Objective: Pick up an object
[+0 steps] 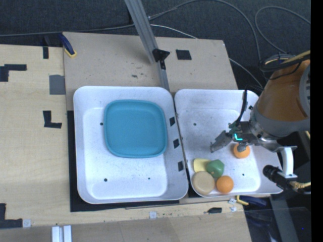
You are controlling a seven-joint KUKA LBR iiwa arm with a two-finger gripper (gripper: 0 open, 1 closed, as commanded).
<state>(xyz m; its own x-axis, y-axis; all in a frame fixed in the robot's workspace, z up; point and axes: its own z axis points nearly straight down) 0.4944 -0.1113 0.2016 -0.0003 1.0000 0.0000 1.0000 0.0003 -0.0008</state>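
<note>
Gripper (222,144) position: over the right bin (202,105), roughly mid-floor, reaching in from the right side of the bench. Finger state: cannot be determined from where I stand; the dark tips point down and to the left, and their spacing is too small and shadowed to read. Nothing is visibly held. A small green light glows on the gripper body just behind the tips.

Arm (282,102): grey with an orange band, entering above the right bin's far right edge and covering part of that edge.

Right bin contents, five items:
- Small orange ball (241,151), just beside the gripper body on its lower right side, partly under it. Contact cannot be confirmed.
- Green object (216,167), near the front of the bin.
- Yellow piece (200,164), touching the green object on its left.
- Tan round object (203,182), at the front wall, directly below the yellow piece and touching it.
- Second orange ball (224,184), just right of the tan object, below the green one.
The last four form one tight cluster in the front left part of the bin, apart from the gripper tips.

Left bin (83,135): holds one blue square plate (135,128) with rounded corners, lying flat, set toward the back and centre.

Both bins sit side by side, rims touching, on a tan bench (30,135) marked with dark tape patches. A grey metal bar (144,29) slants down from the top of the view to the junction between the bins. Cables (242,19) lie on the dark floor behind.
</note>
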